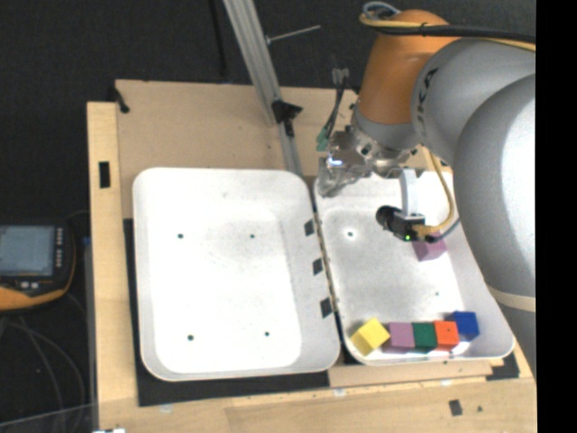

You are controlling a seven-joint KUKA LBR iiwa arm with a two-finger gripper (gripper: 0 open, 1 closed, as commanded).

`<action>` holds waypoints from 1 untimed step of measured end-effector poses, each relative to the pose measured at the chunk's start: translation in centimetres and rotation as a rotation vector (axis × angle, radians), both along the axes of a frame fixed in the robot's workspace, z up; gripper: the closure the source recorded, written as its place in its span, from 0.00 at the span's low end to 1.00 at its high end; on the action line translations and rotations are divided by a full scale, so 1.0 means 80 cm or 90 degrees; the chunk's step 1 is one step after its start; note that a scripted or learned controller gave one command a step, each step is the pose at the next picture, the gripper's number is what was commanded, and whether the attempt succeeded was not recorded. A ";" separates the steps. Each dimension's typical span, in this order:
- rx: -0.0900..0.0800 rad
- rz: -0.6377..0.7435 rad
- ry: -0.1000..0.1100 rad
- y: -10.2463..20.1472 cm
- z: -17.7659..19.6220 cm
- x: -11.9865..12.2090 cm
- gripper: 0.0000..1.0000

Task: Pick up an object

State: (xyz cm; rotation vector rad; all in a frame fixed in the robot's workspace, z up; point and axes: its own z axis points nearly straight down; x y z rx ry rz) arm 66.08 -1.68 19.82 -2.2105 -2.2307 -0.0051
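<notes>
Nearest the camera: a row of blocks along the right bin's front wall: yellow block, purple block, green block, orange block, blue block. Gripper hovers at the bin's far-left corner, well apart from the row. Blocks lie toward the camera and rightward of it. Finger opening: cannot tell; nothing seen held.
</notes>
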 end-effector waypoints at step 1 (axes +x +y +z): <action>-0.001 0.000 0.002 0.088 -0.002 -0.037 1.00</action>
